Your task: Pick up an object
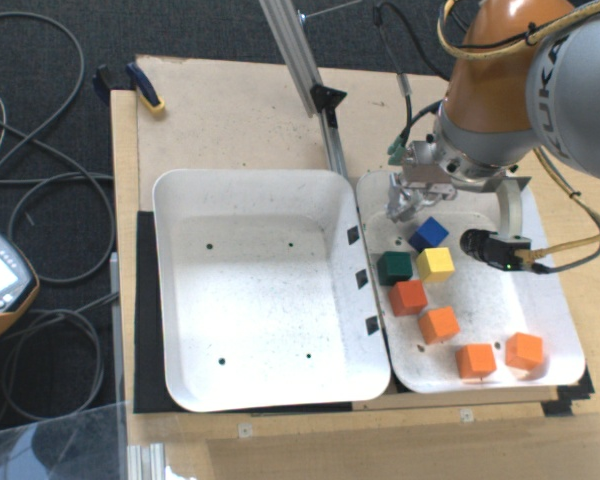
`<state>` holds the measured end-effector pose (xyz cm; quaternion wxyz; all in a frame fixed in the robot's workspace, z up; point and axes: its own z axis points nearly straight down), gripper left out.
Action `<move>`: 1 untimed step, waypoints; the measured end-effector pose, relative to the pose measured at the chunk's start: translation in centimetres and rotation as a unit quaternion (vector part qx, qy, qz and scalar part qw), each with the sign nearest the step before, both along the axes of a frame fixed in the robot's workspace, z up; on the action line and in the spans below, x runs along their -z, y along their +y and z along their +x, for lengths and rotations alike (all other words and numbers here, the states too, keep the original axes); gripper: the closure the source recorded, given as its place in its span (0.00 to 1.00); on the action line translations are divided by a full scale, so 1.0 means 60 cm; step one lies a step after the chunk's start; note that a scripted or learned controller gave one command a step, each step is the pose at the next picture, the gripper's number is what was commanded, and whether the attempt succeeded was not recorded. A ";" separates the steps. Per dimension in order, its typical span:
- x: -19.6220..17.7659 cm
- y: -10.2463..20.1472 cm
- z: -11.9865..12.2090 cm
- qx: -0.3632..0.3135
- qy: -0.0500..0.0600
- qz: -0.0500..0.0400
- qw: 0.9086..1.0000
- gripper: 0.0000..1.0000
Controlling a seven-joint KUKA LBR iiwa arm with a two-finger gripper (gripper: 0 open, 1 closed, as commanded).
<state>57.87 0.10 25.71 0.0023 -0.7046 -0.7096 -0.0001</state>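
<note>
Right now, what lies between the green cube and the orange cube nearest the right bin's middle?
In the camera view, a red-orange cube sits between the green cube and that orange cube, close against the green one.

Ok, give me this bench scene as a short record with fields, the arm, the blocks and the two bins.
arm: KUKA iiwa, reaching in from the right, over the far end of the right bin
gripper: above the right bin's floor, just beyond the blue block
right bin: blue block, green block, yellow block, red-orange block, three orange blocks
cluster: green, yellow and red-orange blocks close together
left bin: white, dark specks on floor
held object: none seen between the fingers
</note>
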 end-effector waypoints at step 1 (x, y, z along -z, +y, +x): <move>0.023 0.098 0.003 0.000 0.000 0.000 1.000 1.00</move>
